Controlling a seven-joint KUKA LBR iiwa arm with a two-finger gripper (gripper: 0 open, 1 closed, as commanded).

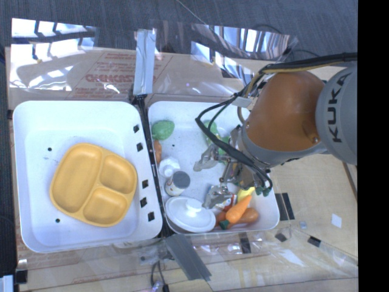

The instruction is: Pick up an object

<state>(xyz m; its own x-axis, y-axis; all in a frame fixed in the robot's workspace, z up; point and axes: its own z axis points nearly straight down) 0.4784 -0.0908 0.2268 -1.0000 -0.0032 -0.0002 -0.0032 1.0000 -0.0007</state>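
End effector (220,176) seemingly open, empty, over right bin (182,111); one carrot (238,208), one bowl (189,215).

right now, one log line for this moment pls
arm: over right bin | pincer: low among clutter, above toy carrot | left bin: yellow tray

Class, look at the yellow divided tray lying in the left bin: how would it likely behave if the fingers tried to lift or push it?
The yellow tray looks like moulded plastic, so it is probably stiff and light. It lies flat on the left bin floor, so it should slide rather than roll or tip. Its low, rounded rim gives little to pinch and may be slippery.
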